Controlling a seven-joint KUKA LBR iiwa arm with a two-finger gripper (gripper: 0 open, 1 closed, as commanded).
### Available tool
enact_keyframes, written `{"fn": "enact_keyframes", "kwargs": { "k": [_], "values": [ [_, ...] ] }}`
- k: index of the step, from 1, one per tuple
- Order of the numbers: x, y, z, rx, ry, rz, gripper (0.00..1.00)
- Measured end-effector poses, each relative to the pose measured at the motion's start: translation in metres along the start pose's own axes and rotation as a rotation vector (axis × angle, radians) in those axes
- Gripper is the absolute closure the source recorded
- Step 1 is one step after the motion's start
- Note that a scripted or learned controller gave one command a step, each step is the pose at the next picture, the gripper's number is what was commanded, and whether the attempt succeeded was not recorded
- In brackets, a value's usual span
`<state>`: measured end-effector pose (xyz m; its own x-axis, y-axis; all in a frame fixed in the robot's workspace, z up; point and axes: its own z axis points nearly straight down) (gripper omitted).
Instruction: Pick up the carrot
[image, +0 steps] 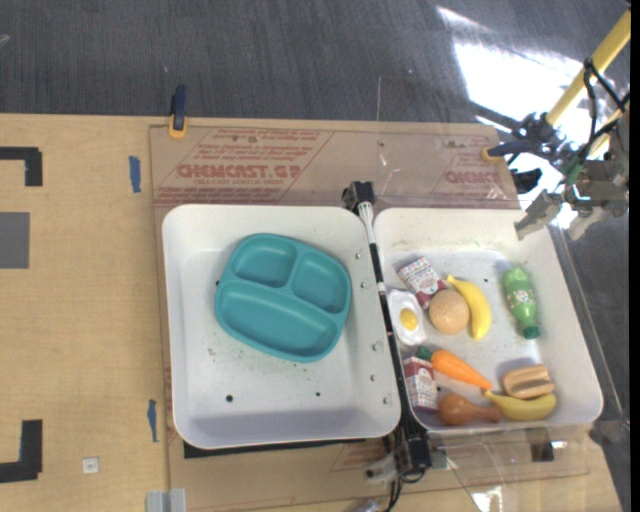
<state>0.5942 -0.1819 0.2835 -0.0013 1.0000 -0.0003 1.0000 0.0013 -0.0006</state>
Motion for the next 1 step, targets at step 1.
{"fn": "enact_keyframes", "kwargs": {
  "k": [1],
  "values": [
    [0.0415, -0.0560, 0.1477, 0.016, 0.006, 0.027, 0.00]
  ]
}}
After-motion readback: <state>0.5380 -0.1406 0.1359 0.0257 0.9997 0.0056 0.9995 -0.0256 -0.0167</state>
